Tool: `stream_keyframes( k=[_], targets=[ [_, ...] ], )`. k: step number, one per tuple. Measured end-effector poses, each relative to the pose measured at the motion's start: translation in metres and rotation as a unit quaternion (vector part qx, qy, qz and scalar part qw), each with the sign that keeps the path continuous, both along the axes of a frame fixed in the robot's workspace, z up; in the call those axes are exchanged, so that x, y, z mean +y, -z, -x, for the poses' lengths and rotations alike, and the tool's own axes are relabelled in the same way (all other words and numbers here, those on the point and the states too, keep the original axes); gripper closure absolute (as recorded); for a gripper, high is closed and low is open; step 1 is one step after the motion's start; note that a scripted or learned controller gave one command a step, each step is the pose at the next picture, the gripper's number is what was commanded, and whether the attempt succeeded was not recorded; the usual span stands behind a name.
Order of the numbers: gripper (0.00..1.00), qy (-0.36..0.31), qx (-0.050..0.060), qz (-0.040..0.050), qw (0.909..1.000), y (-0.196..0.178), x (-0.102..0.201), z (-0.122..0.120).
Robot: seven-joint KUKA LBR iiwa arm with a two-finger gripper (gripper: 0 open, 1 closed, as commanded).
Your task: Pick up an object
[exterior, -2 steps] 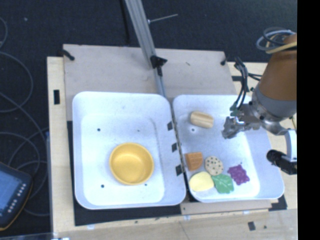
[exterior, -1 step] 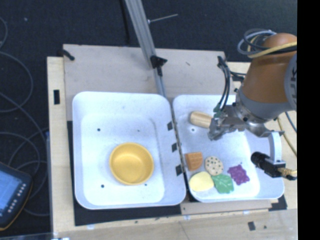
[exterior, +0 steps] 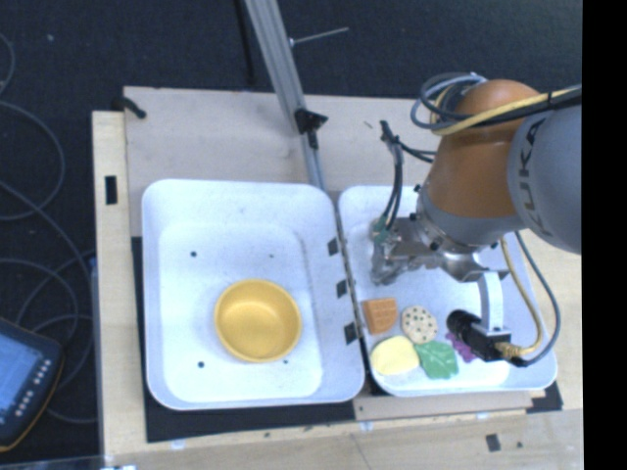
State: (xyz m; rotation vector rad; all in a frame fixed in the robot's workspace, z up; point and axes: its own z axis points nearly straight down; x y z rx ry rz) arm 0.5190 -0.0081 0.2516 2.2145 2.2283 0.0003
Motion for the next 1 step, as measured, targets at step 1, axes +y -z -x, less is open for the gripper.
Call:
stream_keyframes(
  k=[1],
  targets=[
    [1.00,-0.001,0.000,-0.0006,1.0000,0.0099,0.0602,0.0075]
  ],
)
